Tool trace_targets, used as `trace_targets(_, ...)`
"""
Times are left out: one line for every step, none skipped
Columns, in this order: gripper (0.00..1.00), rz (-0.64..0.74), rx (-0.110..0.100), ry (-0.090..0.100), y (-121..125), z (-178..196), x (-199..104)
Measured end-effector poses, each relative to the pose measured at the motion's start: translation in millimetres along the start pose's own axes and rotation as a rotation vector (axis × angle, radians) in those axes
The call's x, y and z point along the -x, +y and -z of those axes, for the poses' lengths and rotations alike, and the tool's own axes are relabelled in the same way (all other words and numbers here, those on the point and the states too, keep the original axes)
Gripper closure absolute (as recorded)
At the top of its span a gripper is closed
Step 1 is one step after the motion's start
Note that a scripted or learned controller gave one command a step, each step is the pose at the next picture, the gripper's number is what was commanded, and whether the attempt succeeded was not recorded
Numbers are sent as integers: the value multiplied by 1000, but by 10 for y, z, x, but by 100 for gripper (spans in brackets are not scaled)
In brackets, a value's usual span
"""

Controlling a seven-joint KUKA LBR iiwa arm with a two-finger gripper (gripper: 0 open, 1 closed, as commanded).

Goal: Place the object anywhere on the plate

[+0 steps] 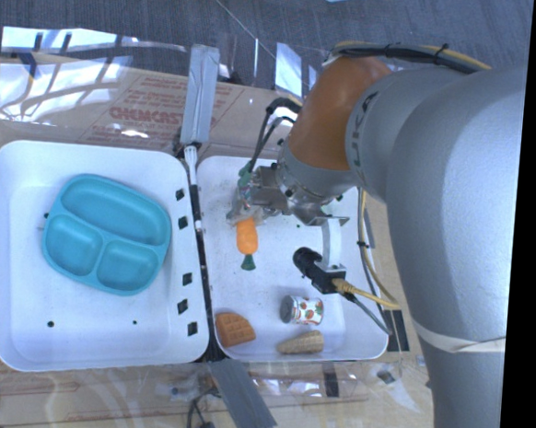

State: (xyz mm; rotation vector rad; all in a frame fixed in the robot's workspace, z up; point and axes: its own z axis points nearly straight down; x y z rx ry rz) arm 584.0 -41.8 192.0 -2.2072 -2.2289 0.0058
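A blue three-part plate [107, 233] lies in the left bin [20, 318]. A toy carrot [247, 238], orange with a green tip pointing toward the front, is in the right bin [220, 182] near its left wall. My gripper [246, 209] is directly over the carrot's far end, touching or almost touching it. The wrist hides how the gripper meets the carrot. The plate is well to the left of the gripper, across the divider between the bins.
In the right bin's front part are a small printed can [302, 310], a brown bread-like piece [234, 329] and a tan oblong item [301, 343]. A black part with a yellow cable [317, 270] hangs from the arm over the bin.
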Motion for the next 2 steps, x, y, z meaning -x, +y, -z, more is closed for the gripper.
trace_targets(100,2,3,0,104,61,-678)
trace_targets(0,0,3,-1,104,61,-661)
